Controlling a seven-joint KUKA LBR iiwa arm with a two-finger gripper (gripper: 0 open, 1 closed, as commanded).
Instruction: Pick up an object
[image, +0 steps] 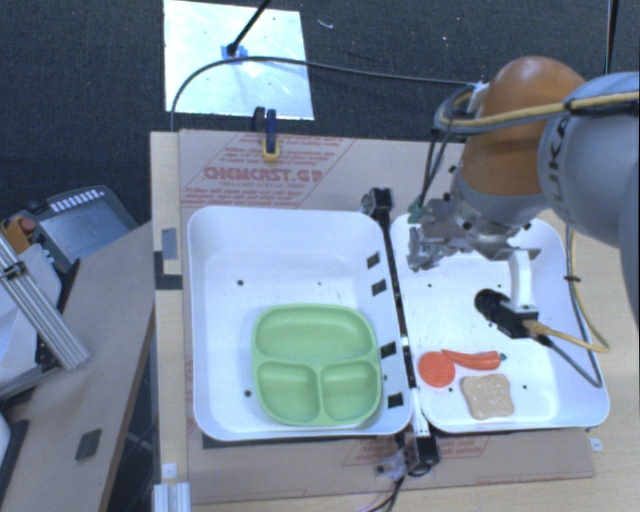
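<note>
Reading my two-finger gripper as hovering empty at the right shallow white bin's back edge, grip state unclear, well apart from the candidates clustered up front: flat orange disc, red-orange strip, tan toast-shaped slice.

One fixed camera looks down on me from above the bench at a slant, far enough back to take in both white bins, the left bin and the right bin, side by side; my arm enters from its right, large and close to the lens
</note>
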